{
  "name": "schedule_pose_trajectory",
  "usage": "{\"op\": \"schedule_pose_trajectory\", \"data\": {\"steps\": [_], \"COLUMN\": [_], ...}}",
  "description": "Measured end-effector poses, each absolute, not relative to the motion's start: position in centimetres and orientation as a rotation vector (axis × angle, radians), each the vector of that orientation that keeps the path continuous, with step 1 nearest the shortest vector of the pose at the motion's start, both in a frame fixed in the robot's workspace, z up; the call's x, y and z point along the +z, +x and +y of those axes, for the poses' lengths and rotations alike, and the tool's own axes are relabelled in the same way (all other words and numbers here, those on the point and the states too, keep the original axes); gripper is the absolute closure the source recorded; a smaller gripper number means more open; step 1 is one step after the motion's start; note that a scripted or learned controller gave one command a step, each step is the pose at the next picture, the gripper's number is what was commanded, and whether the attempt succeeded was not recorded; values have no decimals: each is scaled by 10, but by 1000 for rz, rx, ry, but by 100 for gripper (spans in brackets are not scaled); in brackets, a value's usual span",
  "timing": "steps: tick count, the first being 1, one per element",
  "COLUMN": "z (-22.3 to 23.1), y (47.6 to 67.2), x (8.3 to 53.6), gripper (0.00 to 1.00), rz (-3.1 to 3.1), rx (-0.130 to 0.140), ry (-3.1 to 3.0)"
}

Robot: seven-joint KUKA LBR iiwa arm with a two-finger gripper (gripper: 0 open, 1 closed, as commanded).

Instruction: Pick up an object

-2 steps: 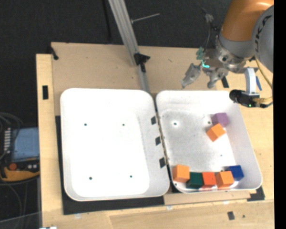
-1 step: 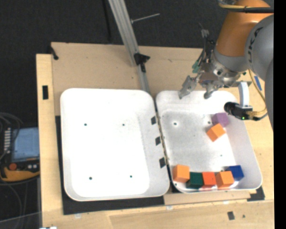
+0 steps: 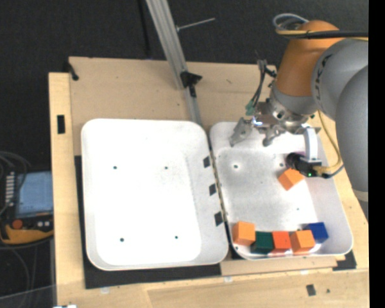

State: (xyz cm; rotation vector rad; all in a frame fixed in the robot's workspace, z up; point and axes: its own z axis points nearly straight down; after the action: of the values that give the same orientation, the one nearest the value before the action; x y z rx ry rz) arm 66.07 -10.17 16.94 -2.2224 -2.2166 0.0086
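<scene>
My gripper (image 3: 253, 135) hangs over the far left corner of the right bin (image 3: 256, 197), below the orange band of the arm. Its two fingers (image 3: 239, 132) stand apart, open, with nothing between them. A lone orange block (image 3: 291, 178) lies tilted in the right bin, to the right of the gripper and nearer the camera. Along that bin's near edge sits a row of blocks: an orange one (image 3: 244, 232), a green one (image 3: 263, 242), a red-orange one (image 3: 281, 240), another orange one (image 3: 302, 240) and a blue one (image 3: 317, 231).
The left bin (image 3: 144, 191) lies beside the right one, joined by dark clips along the shared edge. A slanted metal rail (image 3: 173, 50) runs from the top of the view down to the bins' far corner. Cables and a pendant (image 3: 25, 204) lie off the bench at left.
</scene>
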Motion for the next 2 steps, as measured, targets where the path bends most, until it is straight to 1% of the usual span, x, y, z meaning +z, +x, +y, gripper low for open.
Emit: {"op": "schedule_pose_trajectory", "data": {"steps": [1, 2], "z": [-99, -99], "y": [659, 661], "x": [127, 141], "gripper": [0, 100], "rz": [-2216, -2215], "rx": [7, -5], "ry": [-2225, -2233]}}
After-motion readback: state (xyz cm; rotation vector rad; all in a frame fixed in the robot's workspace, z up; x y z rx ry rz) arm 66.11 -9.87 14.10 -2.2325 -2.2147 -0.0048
